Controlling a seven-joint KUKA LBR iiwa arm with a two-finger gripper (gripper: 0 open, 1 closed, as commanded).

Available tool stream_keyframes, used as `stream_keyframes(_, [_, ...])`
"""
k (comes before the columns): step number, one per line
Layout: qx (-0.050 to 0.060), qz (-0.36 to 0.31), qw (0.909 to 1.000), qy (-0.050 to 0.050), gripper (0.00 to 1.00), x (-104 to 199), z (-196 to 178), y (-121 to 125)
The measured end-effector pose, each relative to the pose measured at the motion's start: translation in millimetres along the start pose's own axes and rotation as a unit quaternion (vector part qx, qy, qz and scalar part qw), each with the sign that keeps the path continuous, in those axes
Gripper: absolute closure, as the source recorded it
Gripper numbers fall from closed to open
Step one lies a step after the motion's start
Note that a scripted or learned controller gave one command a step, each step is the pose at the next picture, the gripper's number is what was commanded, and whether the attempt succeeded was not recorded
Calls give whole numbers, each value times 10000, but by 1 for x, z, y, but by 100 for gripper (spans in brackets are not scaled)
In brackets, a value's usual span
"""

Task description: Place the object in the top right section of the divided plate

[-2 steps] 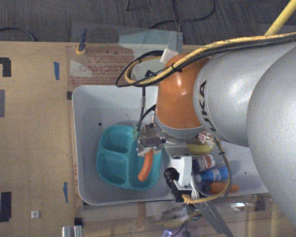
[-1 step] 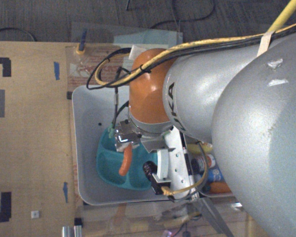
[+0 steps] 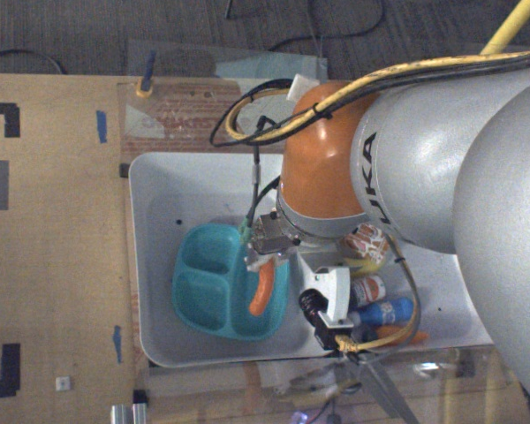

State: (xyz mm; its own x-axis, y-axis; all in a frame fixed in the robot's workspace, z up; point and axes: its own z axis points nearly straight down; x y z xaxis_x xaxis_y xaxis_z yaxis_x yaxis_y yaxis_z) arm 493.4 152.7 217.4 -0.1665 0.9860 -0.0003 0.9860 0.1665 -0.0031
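Looming closest, the grey arm with its orange band reaches in from the right over the white bin. Its hand hangs above the teal divided plate, and an orange carrot-shaped object sits just below it, over the plate's right-hand compartment. I cannot tell whether the hand grips it or has let go. Bottles and packets lie to the right. Judging by this, placement is nearly finished; release and retreat remain.
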Motion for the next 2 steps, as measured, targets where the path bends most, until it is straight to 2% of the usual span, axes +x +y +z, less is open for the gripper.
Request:
stream_keyframes(1, [-2,815,9967,2,100,46,32,13])
stream_keyframes(2, [1,-984,9951,3,100,28,15,-10])
